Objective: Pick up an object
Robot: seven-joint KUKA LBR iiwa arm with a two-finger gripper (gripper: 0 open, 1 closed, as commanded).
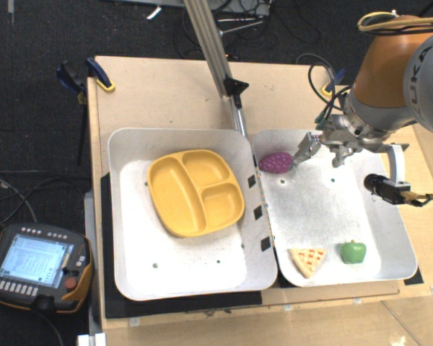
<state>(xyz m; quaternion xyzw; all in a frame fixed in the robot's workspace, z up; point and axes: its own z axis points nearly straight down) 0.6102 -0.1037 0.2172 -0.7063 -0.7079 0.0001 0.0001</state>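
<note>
Purple grape bunch [276, 162] sits at the ten o'clock corner of the right bin [390, 225], tight against the wall it shares with the left bin [130, 193]. Just beside it, at its three o'clock, hangs the gripper [322, 151], fingers spread apart with nothing between them, the near fingertip [303, 152] just short of the fruit. Down at six o'clock in that same bin lie a pizza slice [307, 260] and a green pepper [353, 251], near each other. Over in the left bin, a yellow divided plate [195, 191] rests at centre.
</note>
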